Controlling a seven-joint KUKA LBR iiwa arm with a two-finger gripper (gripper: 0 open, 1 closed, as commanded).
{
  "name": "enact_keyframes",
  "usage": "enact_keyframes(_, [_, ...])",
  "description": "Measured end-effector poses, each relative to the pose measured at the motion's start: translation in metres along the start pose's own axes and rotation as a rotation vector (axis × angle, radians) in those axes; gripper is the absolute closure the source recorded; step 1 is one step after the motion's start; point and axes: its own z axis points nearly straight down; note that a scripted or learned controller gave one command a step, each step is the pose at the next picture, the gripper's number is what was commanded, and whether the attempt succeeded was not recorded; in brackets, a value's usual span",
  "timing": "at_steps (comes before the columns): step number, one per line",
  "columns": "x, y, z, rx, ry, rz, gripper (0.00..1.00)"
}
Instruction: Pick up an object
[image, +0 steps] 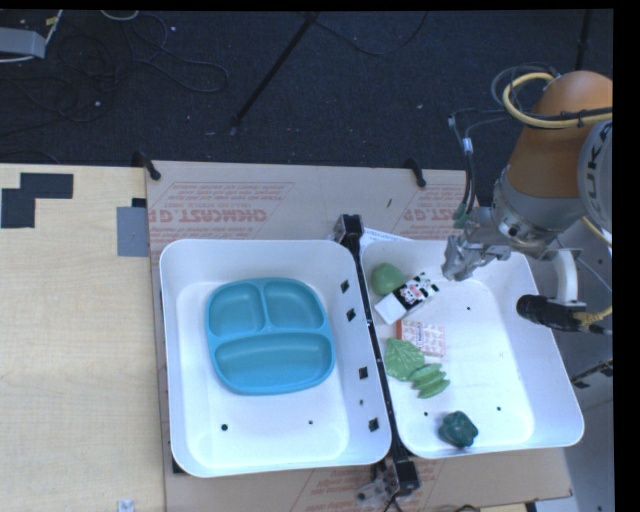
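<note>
The end effector (462, 262) hangs over the far edge of the shallow white right-hand bin (520, 340); whether it is wide or narrow cannot be told. Nearest it in that bin lies the small black-and-white block (414, 293), beside the pale green rounded lump (388, 278). A good pick probably means centring over the block, then descending straight.

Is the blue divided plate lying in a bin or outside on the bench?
In a bin. The blue plate lies flat, face up, inside the left white bin, whose walls surround it on all sides.
</note>
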Motion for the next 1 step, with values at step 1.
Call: enact_keyframes(1, [0.0404, -0.056, -0.2503, -0.022, -0.005, 0.003, 1.0])
